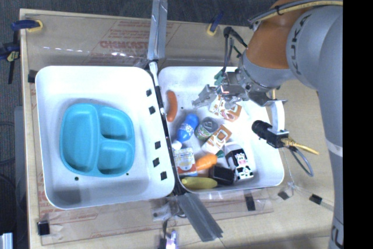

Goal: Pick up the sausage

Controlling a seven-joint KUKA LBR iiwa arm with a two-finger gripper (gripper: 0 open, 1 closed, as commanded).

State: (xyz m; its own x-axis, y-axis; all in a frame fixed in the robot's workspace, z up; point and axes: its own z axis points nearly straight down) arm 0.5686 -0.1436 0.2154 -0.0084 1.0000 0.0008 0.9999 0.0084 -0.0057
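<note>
The gripper (217, 92) is hanging over the far part of the right bin (268, 175), and its metal parts are blurring into the clutter beneath, so whether it is spread or pressed together is impossible to tell. Nothing is showing as held in it. The arm (294, 32) is covering the bin's far right corner, and its bulk is running off the right of the view.

The sausage (171, 105) is lying against the right bin's left wall, just beside the divider, lengthwise from far to near. It is sitting to the left of the gripper and slightly nearer, apart from it, with bare white floor between them.

Nearer in the same bin, small items are crowding together: a blue bottle (187, 127), a carrot (206, 161), a banana (199, 182) and a black-and-white cow toy (240, 163), several overlapping. The left bin (46, 81) is holding a blue sectioned tray (98, 139).
</note>
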